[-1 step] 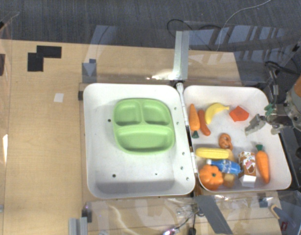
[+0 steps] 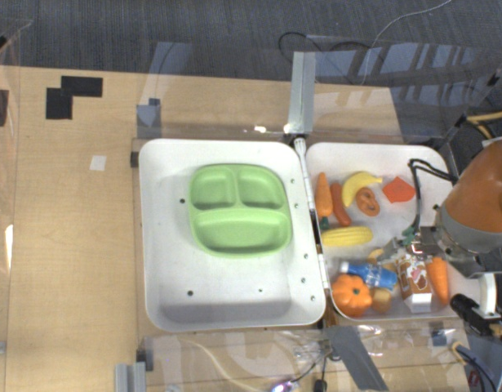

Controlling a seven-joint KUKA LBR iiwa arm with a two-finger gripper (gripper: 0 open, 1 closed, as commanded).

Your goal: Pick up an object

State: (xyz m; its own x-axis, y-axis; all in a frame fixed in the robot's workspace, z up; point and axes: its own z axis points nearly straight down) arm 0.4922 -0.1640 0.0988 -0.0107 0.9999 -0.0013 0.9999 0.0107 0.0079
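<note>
We saw the gripper (image 2: 415, 250) low over the right bin (image 2: 373, 150) near its right edge, among the toys; whether it was open or closed, or held anything, we could not tell. Just beside it lay a small carton (image 2: 413, 282) and an orange carrot (image 2: 439, 277). A pumpkin (image 2: 352, 294) sat at the bin's front edge, a corn cob (image 2: 345, 236) mid-bin. The left bin (image 2: 165, 243) carried a green divided plate (image 2: 237, 209).
</note>
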